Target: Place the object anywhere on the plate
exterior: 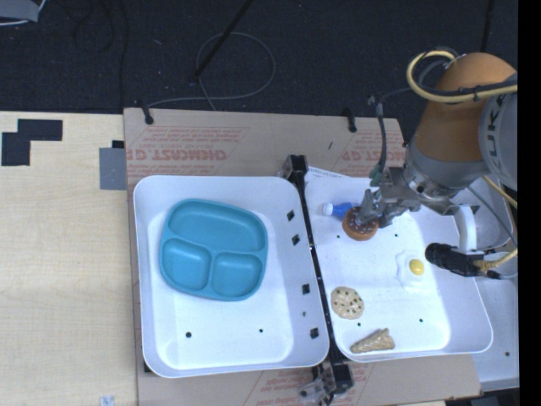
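Note:
A blue plate (214, 249) with three compartments lies in the left white bin (169, 328). In the right bin (456, 328), my gripper (369, 216) reaches down at the upper left corner, directly over a small brown round object (362, 230). The fingertips touch or stand just above that object; the wrist hides whether they grip it. A small white and blue item (336, 210) lies just left of the gripper.
Also in the right bin are a fried egg toy (412, 269), a round cookie (347, 302) and a cone-shaped wedge (374, 341). A black divider (309, 260) runs between the bins. A black cable part (452, 259) hangs off the arm at right.

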Tool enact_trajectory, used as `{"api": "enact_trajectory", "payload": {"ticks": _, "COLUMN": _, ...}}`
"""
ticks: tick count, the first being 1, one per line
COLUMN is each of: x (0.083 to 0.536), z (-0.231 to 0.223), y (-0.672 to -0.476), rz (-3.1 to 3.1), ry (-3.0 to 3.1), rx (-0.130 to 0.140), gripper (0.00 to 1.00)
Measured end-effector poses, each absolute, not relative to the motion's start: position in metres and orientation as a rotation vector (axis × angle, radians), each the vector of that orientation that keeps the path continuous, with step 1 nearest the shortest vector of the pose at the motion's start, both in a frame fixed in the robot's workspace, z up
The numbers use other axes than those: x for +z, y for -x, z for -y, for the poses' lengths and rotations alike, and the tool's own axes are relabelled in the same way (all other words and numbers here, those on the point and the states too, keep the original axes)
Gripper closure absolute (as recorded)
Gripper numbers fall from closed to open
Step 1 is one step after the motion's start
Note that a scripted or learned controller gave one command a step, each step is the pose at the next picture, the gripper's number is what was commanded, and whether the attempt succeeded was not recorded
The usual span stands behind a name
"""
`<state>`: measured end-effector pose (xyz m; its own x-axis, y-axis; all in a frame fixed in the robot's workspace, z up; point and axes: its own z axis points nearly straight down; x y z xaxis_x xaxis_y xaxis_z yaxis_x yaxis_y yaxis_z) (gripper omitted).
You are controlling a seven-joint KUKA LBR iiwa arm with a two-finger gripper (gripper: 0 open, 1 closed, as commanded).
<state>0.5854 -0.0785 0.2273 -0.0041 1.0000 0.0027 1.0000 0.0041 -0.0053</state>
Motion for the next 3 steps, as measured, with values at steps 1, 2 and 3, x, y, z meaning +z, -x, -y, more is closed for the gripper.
{"api": "enact_trajectory", "payload": {"ticks": 1, "x": 0.217, "z": 0.027, "y": -0.576, "rz": 2.221, "ry": 2.214, "rx": 0.004, "gripper": 1.0}}
{"api": "enact_trajectory", "payload": {"ticks": 2, "x": 0.209, "z": -0.023, "y": -0.57, "rz": 2.222, "ry": 2.214, "rx": 0.004, "gripper": 1.0}}
{"api": "enact_trajectory", "payload": {"ticks": 3, "x": 0.219, "z": -0.075, "y": -0.576, "rz": 2.224, "ry": 2.214, "rx": 0.001, "gripper": 1.0}}
